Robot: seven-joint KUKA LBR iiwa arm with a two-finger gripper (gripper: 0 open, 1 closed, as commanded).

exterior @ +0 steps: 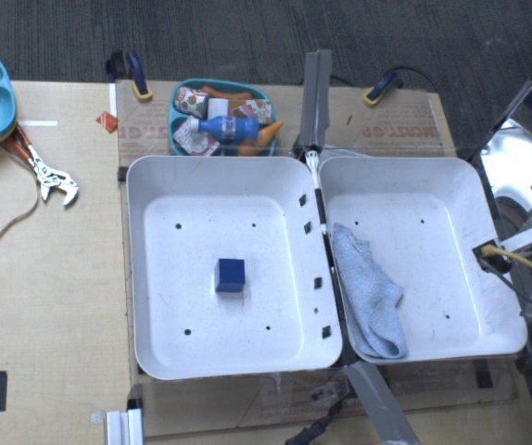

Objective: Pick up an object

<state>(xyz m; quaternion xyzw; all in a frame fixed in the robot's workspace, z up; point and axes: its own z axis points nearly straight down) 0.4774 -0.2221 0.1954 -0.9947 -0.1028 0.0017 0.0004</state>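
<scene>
Blue and hard-edged, a small cube [231, 274] sits near the middle of the smooth white left bin [155, 341]. Right of the cube, in the neighbouring bin [461, 276], lies a crumpled grey-blue cloth [370, 295]. Whether the pincer is open or closed, I cannot tell.

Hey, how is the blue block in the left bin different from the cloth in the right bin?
The blue block is small, rigid and square-edged; the cloth is larger, soft and crumpled. The block is deep blue, the cloth pale grey-blue. The block sits near the middle of the left bin, while the cloth lies along the left side of the right bin. Both rest loose on a white bin floor.
</scene>
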